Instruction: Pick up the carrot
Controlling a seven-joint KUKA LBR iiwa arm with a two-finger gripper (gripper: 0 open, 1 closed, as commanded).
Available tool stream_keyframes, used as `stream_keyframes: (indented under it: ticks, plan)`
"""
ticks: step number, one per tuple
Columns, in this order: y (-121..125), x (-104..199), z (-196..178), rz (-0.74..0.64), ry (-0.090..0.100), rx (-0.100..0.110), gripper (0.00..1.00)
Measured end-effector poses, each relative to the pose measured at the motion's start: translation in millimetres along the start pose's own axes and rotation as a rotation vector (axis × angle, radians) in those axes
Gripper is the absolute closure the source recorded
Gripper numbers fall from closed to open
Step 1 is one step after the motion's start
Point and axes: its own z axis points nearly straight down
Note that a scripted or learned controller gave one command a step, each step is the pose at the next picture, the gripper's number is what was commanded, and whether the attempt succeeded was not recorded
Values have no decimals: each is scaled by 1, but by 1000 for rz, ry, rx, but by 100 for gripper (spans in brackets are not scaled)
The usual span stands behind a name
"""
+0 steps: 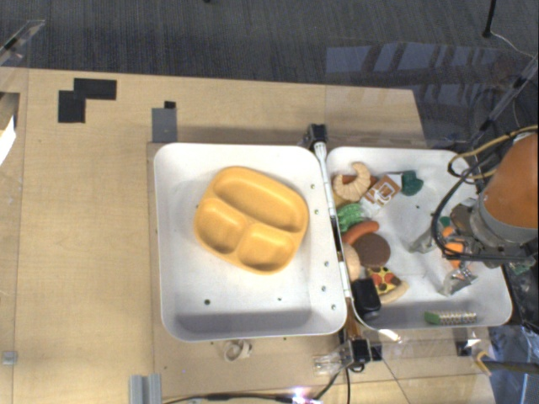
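The carrot [361, 230] is a small orange stick with a green leafy top [348, 217]. It lies along the left side of the right bin [497, 305], among other toy foods. My gripper [440, 263] hovers over the right half of that bin, well to the right of the carrot. Its two metal fingers [420, 243] stand apart, open, with nothing between them. The orange band of the arm [514, 188] is above it at the right edge.
Around the carrot lie a croissant [352, 181], a waffle piece [382, 191], a brown cookie [371, 250], a pizza slice [390, 283] and a black block [365, 296]. A teal piece [410, 182] and a green pod [450, 316] lie apart. The left bin [177, 310] holds a yellow divided plate [251, 218].
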Motion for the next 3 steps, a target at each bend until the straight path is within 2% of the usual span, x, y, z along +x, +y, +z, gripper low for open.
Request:
stream_keyframes:
  ticks: [1, 2, 3]
  plan:
    - [-23, -48, 1, 415, -1, -2, 0]
    - [-4, -7, 0, 97, 0, 0, 0]
    - [2, 2, 0, -262, -3, -1, 0]
